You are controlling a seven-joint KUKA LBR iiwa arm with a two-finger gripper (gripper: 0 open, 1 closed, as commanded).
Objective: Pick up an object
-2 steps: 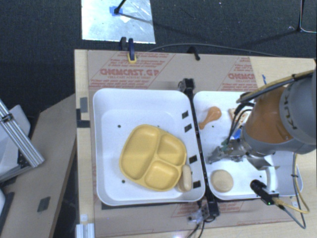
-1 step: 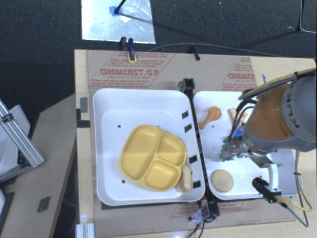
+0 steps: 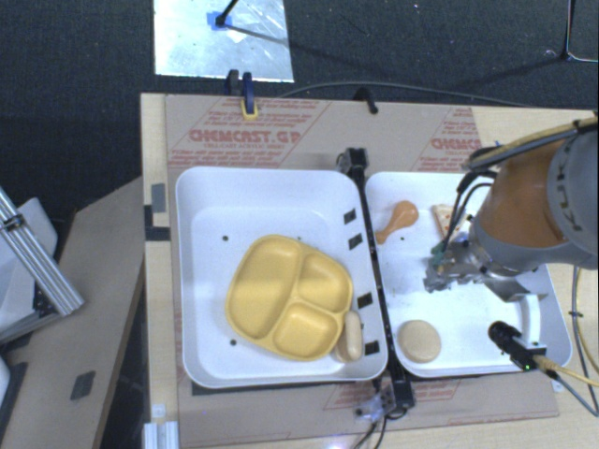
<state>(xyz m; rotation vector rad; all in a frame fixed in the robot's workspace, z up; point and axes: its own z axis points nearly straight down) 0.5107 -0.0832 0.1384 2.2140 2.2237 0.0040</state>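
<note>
From above, the gripper (image 3: 447,274) hung low over the middle of the right bin (image 3: 552,340), its dark fingertips blurred against the white floor, so I could not tell how wide it stood, and nothing showed held in it. Around it lay the likely picks: a round tan bun-like piece (image 3: 419,340) near the front edge, just below and left of the gripper; a wooden spoon-shaped piece (image 3: 399,219) toward the far left corner; a small pale scrap (image 3: 442,218) beside it, partly behind the arm's cables. The left bin (image 3: 201,251) held a yellow divided tray (image 3: 288,296) with a small beige roll (image 3: 351,336) touching its near right corner. To my eye the gripper sat over bare floor between objects, so a good grasp would need it centred over the bun first, then lowered squarely, keeping clear of the divider between the bins.
</note>
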